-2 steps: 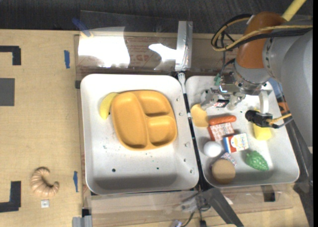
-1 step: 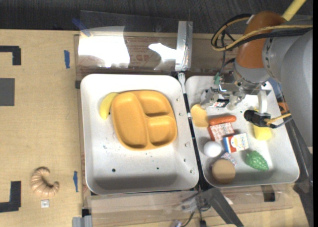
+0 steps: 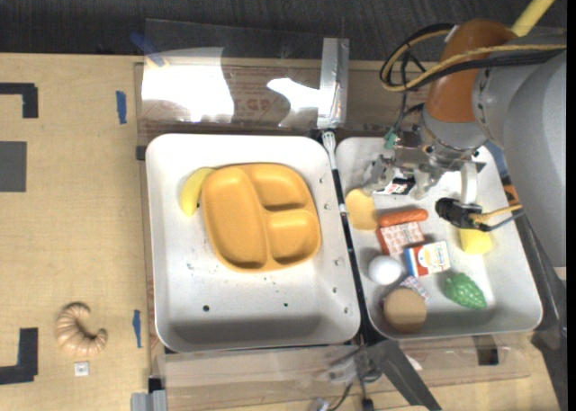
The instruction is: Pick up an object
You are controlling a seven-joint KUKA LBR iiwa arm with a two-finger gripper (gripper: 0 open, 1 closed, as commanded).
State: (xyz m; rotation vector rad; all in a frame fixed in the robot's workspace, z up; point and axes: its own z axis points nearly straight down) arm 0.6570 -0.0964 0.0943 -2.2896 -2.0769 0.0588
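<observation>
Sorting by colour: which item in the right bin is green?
The bumpy green piece at the right bin's near-right corner; its neighbours are yellow, orange, white or brown.

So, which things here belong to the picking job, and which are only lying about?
Belong to the job:
- gripper, over the right bin
- hot dog
- white ball
- green fruit
- milk carton

Lying about:
- orange tray in the left bin
- croissant on the bench
</observation>
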